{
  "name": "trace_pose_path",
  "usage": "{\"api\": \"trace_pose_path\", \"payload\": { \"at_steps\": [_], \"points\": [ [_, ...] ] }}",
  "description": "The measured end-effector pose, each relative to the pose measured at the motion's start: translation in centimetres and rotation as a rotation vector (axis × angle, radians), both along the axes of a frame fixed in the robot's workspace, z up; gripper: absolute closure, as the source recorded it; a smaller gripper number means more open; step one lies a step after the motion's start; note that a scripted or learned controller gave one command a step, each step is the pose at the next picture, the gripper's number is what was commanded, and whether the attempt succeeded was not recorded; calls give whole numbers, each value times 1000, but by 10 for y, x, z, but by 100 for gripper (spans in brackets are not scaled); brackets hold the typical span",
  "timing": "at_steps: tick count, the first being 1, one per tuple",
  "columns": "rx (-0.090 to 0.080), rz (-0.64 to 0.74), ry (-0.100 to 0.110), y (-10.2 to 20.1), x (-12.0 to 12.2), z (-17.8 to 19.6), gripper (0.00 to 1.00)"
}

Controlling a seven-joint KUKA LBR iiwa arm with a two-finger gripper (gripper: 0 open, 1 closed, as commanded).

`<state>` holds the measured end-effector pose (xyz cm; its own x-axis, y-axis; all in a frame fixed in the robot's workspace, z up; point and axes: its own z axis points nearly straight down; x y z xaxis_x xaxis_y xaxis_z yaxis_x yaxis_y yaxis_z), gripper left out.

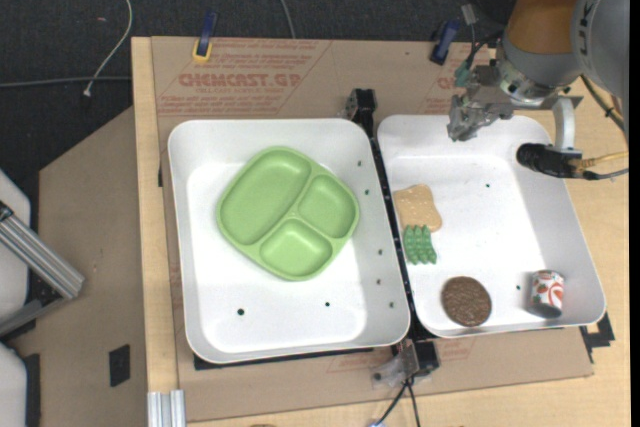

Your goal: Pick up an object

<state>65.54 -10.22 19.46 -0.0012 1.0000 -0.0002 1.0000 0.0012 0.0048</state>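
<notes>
Jaws: the jaws [467, 123] hang over the right bin's far edge; whether parted or clenched I cannot tell, and nothing shows between them.
Left bin: the left bin [200, 310] carries a green divided tray [288, 212], lying flat and centred.
Right bin: the right bin [500, 215] holds the likely candidates, well apart from the jaws.
Tan slice: a toast-like piece [417, 206] against the left wall.
Brown disc: [466, 301] near the front.
Green toy: [419, 244] just below the slice.
Small can: [547, 292] front right corner, probably an easy reach.
</notes>
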Motion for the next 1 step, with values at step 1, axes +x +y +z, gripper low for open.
{"api": "trace_pose_path", "payload": {
  "at_steps": [1],
  "points": [
    [0, 0, -1, 0, 1, 34, 100]
  ]
}}
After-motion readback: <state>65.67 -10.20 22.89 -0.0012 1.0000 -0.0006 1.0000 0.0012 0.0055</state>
